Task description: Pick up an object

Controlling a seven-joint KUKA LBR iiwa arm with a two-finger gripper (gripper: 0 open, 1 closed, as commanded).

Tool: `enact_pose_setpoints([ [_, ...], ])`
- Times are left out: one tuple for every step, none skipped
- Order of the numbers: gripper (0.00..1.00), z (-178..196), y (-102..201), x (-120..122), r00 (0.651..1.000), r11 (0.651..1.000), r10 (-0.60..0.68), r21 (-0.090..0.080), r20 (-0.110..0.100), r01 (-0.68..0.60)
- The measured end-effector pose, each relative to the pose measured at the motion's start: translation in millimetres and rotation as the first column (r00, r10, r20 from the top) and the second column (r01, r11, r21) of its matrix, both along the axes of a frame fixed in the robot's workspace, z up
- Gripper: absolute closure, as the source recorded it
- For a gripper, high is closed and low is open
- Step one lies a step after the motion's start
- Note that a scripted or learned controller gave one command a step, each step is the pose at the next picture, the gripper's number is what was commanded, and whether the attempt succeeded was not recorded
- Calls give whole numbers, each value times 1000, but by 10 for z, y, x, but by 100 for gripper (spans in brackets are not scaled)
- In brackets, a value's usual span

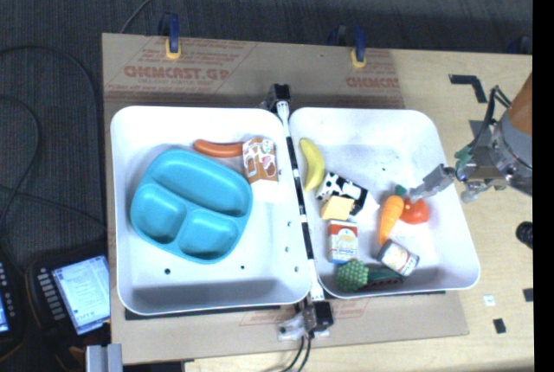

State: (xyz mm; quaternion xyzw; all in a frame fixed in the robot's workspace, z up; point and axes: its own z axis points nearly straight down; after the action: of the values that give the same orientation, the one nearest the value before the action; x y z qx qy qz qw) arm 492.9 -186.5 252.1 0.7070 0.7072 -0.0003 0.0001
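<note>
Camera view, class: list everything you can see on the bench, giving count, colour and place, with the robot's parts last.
White plastic bins: 2, side by side on the bench.
Blue divided plastic tray: 1, left bin.
Orange toy sausage: 1, left bin, behind the tray.
Small printed carton: 1, brown and white, left bin.
Yellow toy banana: 1, right bin.
Orange toy carrot: 1, right bin.
Red toy tomato: 1, beside the carrot.
Green bumpy toy: 1, right bin, near edge.
Yellow clamps: 2, far bench edge.
Gripper: 1, grey, over the right bin's right side.
</note>
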Motion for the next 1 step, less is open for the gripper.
enact_pose_setpoints([
  [0,-1601,361,-87,1000,1000,1,2,0,-1],
])
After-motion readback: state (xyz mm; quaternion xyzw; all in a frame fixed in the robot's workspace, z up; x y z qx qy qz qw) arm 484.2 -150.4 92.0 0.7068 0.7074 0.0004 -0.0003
